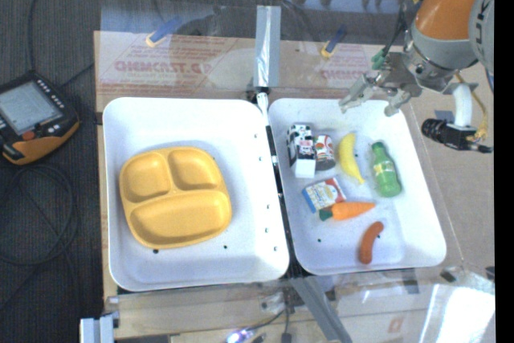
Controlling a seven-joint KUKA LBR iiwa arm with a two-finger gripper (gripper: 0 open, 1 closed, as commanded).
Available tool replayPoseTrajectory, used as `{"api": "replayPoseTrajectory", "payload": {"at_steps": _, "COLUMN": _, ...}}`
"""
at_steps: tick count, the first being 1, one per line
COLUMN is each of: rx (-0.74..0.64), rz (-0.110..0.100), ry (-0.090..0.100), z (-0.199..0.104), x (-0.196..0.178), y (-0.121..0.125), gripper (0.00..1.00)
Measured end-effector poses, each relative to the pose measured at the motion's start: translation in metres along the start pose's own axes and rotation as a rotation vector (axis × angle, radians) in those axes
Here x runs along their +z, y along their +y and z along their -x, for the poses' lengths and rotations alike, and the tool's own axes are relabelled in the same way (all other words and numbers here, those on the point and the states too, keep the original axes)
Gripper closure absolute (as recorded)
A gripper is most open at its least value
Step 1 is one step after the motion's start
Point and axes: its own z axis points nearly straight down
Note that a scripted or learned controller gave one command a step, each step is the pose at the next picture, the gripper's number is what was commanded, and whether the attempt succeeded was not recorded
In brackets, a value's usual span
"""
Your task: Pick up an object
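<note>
My gripper [373, 97] hangs above the far edge of the right bin [418, 241], fingers spread open with nothing between them. Below it in that bin lie a yellow banana [348, 157], a green bottle [385, 169], a black-and-white carton [302, 149], a small red can [324, 151], a small printed box [324, 195], an orange carrot [350, 211] and a reddish sausage [369, 242]. The banana and bottle lie closest to the gripper, a little toward the front.
The left bin [144, 120] holds a yellow divided plate [174, 194]. A metal divider strip [267, 48] stands between the bins at the back. A handheld controller [30, 115] lies on the floor at far left, with cables around it.
</note>
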Motion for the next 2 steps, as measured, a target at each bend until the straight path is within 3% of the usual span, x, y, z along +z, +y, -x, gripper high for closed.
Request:
{"api": "replayPoseTrajectory", "payload": {"at_steps": 1, "rx": 0.072, "rz": -0.002, "ry": -0.003, "z": 0.047, "x": 0.089, "y": -0.019, "gripper": 0.00}}
{"api": "replayPoseTrajectory", "payload": {"at_steps": 2, "rx": 0.057, "rz": 0.028, "ry": -0.008, "z": 0.066, "x": 0.151, "y": -0.017, "gripper": 0.00}}
